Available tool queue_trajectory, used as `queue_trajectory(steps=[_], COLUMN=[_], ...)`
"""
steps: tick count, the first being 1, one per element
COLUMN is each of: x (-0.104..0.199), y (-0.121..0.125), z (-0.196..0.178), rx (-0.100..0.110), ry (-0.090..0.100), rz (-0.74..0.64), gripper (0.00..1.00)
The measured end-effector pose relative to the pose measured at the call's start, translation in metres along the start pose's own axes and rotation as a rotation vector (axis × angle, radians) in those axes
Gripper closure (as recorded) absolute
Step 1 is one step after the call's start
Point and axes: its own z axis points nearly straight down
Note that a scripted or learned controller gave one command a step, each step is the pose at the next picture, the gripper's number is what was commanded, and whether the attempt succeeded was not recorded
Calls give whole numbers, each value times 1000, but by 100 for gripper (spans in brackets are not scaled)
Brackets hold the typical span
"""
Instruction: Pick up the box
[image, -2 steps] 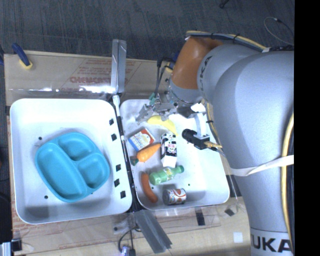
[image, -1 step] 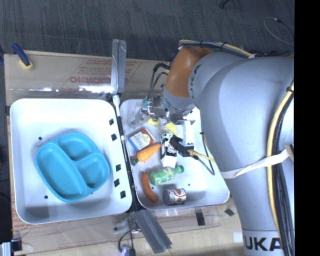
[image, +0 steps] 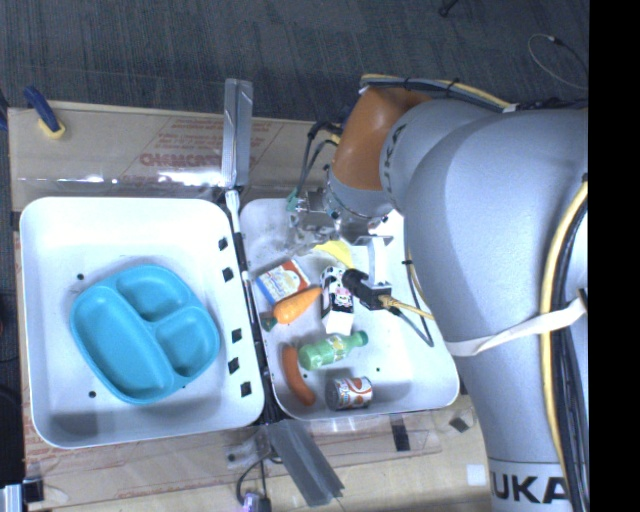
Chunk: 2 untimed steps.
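Over the right bin's far end, gripper hangs low; can't tell its state from this angle. Box lies just toward the near-left of it, by the divider wall, touching the carrot. Box long axis runs roughly left-right, slightly tilted. Short move needed, judging.

divided tray in left bin, box, carrot, bottle, can in right bin
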Motion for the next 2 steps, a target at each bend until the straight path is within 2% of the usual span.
queue_trajectory(steps=[1,2], x=[0,1], y=[0,-10], z=[0,11], rx=[0,-2], ry=[0,-2], rz=[-1,4], gripper=[0,0])
